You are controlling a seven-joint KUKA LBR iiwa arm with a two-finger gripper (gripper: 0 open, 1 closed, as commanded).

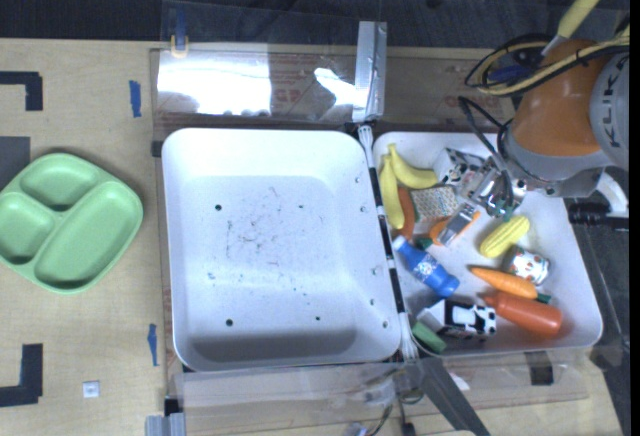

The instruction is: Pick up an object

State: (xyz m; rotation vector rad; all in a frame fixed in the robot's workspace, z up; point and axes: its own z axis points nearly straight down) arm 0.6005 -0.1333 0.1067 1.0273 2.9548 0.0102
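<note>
My gripper (472,192) hangs low over the back middle of the right bin (585,269), with the arm's orange band (560,109) above it at the right. Just left of it lie a yellow banana (398,176) and an orange vegetable (405,206). A yellow corn cob (503,234) lies right below it. Toward the front are a blue bottle (428,269), a carrot (505,281), a white ball (530,267), a red-orange piece (527,316), and a black and white toy (470,317). Nothing visibly hangs from the gripper.
The left bin (270,139) sits beside the right one, sharing a middle rim. A green divided plate (65,219) rests on the bench at far left. A clear plastic panel (265,84) stands behind the left bin. Cables (505,69) loop behind the arm.
</note>
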